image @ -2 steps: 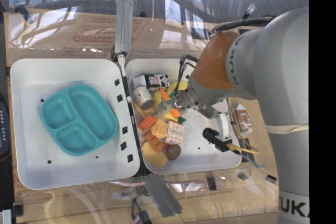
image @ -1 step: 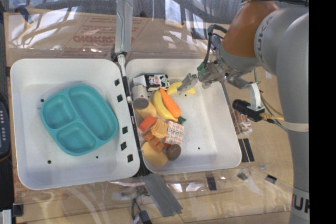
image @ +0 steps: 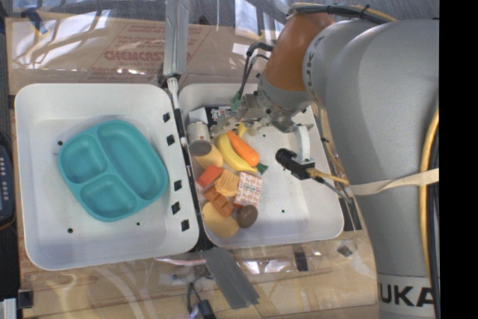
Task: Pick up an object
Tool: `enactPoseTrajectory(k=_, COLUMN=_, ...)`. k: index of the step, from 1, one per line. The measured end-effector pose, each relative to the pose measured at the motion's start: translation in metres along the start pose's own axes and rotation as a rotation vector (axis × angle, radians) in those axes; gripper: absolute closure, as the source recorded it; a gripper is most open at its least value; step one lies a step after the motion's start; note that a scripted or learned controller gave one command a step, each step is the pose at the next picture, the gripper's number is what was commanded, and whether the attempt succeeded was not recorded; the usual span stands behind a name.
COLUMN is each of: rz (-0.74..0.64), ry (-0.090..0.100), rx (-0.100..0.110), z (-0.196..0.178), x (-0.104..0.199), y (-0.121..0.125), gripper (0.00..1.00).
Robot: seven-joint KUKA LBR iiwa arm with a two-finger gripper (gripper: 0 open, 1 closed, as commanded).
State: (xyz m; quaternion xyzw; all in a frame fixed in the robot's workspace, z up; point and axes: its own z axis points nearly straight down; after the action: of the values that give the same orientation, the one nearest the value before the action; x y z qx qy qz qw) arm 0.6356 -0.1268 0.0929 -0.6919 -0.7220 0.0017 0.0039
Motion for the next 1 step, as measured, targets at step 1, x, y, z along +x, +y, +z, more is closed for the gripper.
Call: enactPoseTrajectory(k=1, rz=-0.002, ry=-0.002, rx=-0.003, z=-0.0128, x=-0.0011, y=0.0013, gripper=1.00)
